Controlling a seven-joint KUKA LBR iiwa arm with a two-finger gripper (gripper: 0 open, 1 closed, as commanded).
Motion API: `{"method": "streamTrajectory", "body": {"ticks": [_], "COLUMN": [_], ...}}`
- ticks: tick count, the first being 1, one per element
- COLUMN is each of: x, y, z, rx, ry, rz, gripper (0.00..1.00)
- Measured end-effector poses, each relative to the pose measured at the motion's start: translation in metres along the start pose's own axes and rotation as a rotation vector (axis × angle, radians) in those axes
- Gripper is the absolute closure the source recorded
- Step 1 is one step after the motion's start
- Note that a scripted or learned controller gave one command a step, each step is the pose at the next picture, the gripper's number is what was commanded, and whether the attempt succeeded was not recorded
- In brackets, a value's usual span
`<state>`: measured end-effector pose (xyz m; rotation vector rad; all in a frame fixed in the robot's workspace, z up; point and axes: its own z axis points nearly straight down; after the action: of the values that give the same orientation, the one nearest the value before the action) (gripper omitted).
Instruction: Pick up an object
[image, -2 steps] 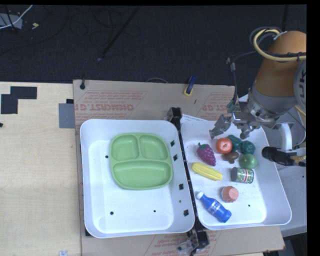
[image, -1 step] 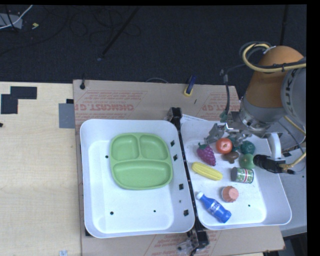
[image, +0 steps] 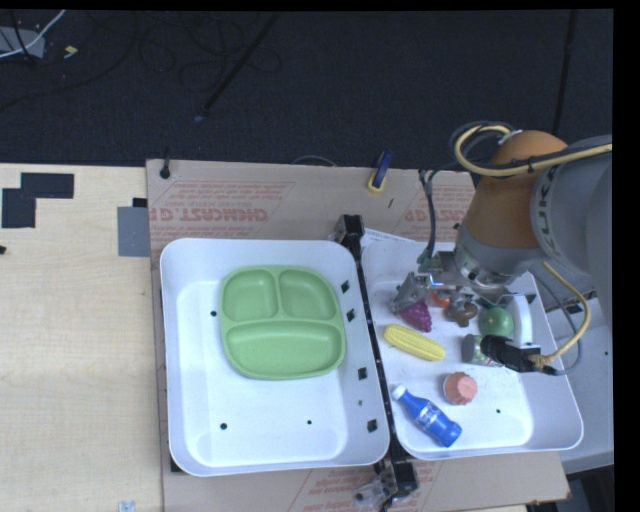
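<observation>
The right bin (image: 545, 420) holds several small things. A yellow corn cob (image: 414, 343) lies near its left wall, with a purple piece (image: 417, 316) just above it. A blue bottle (image: 427, 416) lies at the front, and a pink round piece (image: 460, 388) sits to its upper right. A green ball (image: 495, 321) rests by the right wall, and a small brown piece (image: 462, 312) lies left of it. My gripper (image: 438, 291) hangs low over the back of this bin, right beside the purple piece and partly covering an orange bit (image: 440, 297).
The left bin (image: 190, 400) holds a green divided plate (image: 281, 322). A black divider (image: 365, 340) runs between the bins. The arm's orange band (image: 510, 215) and its cables (image: 560, 330) hang over the right bin's back and right side.
</observation>
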<state>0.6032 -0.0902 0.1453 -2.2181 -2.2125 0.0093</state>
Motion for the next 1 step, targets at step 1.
{"method": "streamTrajectory", "body": {"ticks": [1], "x": [0.002], "y": [-0.0008], "z": [0.0541], "rx": [-0.002], "ry": [-0.001], "rz": [-0.002], "gripper": [0.0]}}
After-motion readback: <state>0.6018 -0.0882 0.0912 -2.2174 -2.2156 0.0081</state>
